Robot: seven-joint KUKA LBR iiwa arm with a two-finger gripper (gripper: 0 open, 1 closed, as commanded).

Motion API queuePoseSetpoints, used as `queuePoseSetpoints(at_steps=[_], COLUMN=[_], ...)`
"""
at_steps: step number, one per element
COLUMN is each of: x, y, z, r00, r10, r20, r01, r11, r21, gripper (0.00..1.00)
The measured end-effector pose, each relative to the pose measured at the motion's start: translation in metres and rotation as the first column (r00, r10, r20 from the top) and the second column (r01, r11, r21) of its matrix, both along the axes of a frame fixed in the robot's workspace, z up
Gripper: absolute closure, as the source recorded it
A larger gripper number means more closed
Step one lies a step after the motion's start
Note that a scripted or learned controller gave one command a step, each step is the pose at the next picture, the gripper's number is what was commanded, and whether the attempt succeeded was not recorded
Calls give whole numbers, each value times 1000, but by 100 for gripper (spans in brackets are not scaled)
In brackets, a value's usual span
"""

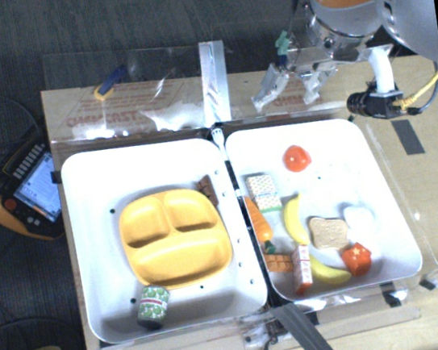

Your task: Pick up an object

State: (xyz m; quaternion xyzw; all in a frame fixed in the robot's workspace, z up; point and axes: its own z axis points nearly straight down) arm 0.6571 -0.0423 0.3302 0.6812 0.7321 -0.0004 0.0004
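The tomato [296,158] lies alone in the right bin [384,186], at its far side, so it is easy to reach. Behind this bin, above the desk [435,203], the gripper [292,86] hangs with fingers spread apart, holding nothing

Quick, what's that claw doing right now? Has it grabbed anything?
Gripper: open, holding nothing, hanging above the back edge of the right bin.
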Motion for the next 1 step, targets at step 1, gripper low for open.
queuePoseSetpoints(at_steps=[1], x=[5], y=[-51], z=[-91], r00=[956], r10=[292], r20=[-2], r01=[-292], r11=[956], r21=[-1], gripper=[0])
